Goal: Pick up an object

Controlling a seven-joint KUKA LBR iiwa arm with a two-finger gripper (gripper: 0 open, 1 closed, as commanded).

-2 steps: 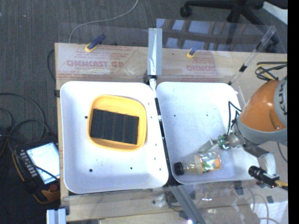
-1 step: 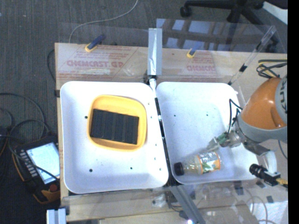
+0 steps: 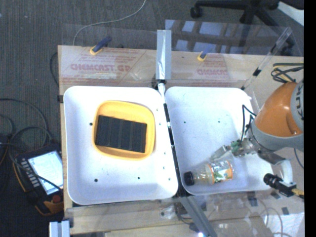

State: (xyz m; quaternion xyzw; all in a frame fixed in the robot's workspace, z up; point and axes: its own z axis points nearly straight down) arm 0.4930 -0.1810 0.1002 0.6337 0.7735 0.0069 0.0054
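A clear plastic bottle (image 3: 212, 173) with an orange label and a black cap lies on its side near the front edge of the right bin (image 3: 197, 117). In the left bin (image 3: 79, 172) rests a yellow dish (image 3: 123, 110) with a flat black block (image 3: 121, 134) inside it. My gripper (image 3: 235, 147) reaches in from the right and hangs low over the right bin, just above and to the right of the bottle. The orange wrist band (image 3: 279, 115) covers the parts behind it.
A grey upright post (image 3: 163, 58) stands at the back between the two bins. Yellow-and-blue clamps (image 3: 100, 45) hold the board behind them. A tablet (image 3: 42, 169) and cables lie on the floor at the left.
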